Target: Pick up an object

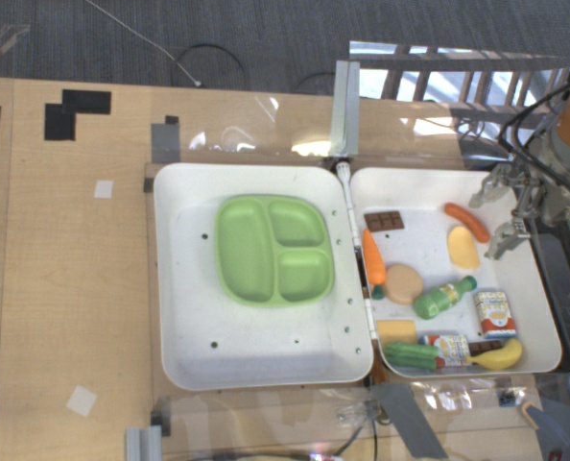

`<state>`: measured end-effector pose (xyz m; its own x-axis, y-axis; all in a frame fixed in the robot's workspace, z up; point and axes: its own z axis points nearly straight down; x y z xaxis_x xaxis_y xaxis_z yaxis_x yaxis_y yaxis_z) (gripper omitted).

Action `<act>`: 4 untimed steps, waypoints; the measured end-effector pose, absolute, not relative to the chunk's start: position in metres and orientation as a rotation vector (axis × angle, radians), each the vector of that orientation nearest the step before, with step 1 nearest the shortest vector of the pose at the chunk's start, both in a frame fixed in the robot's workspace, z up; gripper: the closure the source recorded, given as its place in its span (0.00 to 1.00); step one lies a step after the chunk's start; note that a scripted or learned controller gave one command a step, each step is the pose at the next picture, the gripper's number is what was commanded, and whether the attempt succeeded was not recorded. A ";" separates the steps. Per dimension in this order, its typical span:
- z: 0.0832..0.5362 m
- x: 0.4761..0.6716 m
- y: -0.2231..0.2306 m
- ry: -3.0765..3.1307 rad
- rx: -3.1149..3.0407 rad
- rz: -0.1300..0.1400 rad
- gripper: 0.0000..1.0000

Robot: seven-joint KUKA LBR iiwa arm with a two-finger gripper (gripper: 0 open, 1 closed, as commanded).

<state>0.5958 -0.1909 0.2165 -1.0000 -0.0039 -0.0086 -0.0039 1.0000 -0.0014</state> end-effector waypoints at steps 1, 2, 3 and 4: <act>0.091 0.629 -0.195 3.124 -0.054 -0.007 0.00; 0.089 0.634 -0.199 3.125 -0.155 -0.005 0.00; 0.088 0.630 -0.177 3.127 -0.167 -0.002 0.00; 0.088 0.611 -0.197 3.100 -0.442 -0.005 0.00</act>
<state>0.6110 -0.1973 0.0883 -0.9601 -0.2796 -0.0097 -0.2795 0.9601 -0.0045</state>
